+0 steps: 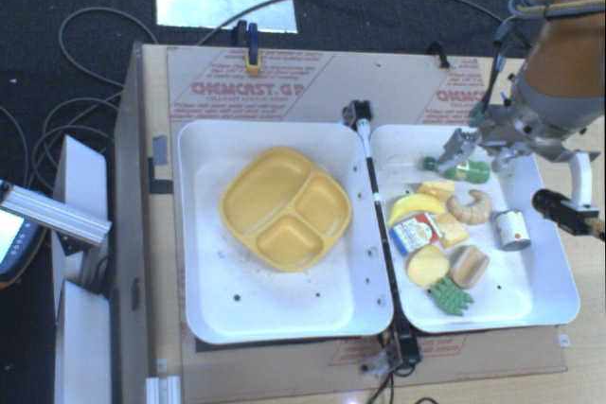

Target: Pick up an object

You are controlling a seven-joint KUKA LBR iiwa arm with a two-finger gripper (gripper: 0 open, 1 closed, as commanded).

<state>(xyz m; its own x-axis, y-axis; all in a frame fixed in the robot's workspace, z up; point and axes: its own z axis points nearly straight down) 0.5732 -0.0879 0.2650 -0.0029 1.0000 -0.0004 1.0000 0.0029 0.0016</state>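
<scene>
green toy (451, 298) lies lowest in the right bin (559, 298). gripper (478, 154) hangs at the frame's upper right over a green bottle (463, 170); grip not discernible. yellow tray (286, 207) fills the left bin (204, 298). board (246, 90) reads "chemcast gp".

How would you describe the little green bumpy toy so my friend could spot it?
Look in the right white bin, at its near edge. Below the pile of yellow and tan toy foods lies the green bumpy toy, the pile's only all-green, knobbly piece.

Two white bins (284, 322), one yellow tray (286, 207)
</scene>
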